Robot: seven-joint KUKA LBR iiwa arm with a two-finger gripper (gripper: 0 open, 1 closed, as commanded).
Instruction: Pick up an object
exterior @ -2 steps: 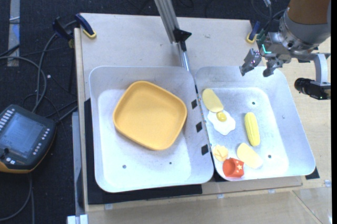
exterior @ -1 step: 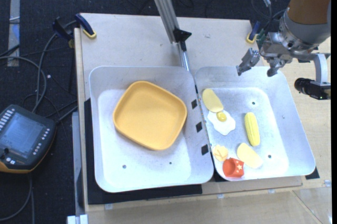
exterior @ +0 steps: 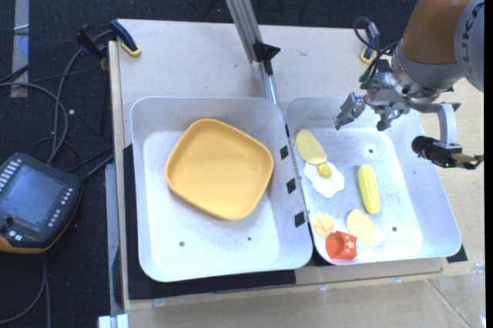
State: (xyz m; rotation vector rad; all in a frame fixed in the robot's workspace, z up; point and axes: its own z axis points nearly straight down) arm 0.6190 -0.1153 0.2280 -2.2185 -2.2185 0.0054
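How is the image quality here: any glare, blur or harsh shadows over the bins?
Camera view: light is even and soft; the yellow plate and corn are sharp, with faint shadows. The white right bin is bright, not blown out. The gripper looks slightly soft, its fingers hard to resolve. The floor around the bench is dark.

The scene is bright and evenly lit from above. The pale wooden desk [exterior: 192, 57] and the two shallow white plastic bins [exterior: 154, 242] look almost washed out, while the dark floor at the left and far side stays dim. Shadows are soft and short: a faint one lies under the near edge of the square yellow plastic plate [exterior: 219, 169]. The rounded orange band of the arm [exterior: 435, 11] carries a mild shine. Focus is fairly sharp in the middle; small toy pieces in the right bin look slightly soft and grainy.
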